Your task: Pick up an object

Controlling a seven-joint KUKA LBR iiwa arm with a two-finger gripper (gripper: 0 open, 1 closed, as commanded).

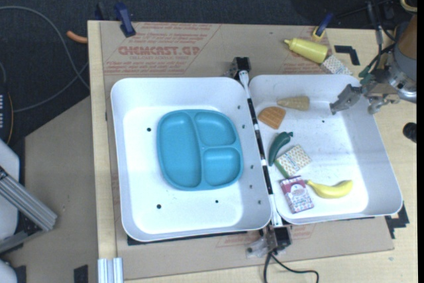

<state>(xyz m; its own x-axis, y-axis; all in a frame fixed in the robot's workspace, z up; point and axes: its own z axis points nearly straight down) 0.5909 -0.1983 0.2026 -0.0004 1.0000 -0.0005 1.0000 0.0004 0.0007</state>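
Right shallow white bin (371,162) holds candidates along its left side: tan bread-like piece (294,103), orange wedge (271,117), green pepper-shaped toy (279,144), checkered cracker-like square (293,160), red printed card (297,195), yellow toy banana (331,189). Two-finger gripper (352,100) hangs over bin's upper right, well apart from all; jaw state cannot be told; nothing seen between them. Left shallow white bin (132,156) holds blue three-compartment plastic tray (199,148). Judged: approach step, no grasp made.

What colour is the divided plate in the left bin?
Light blue divided plate, seen in the camera view.
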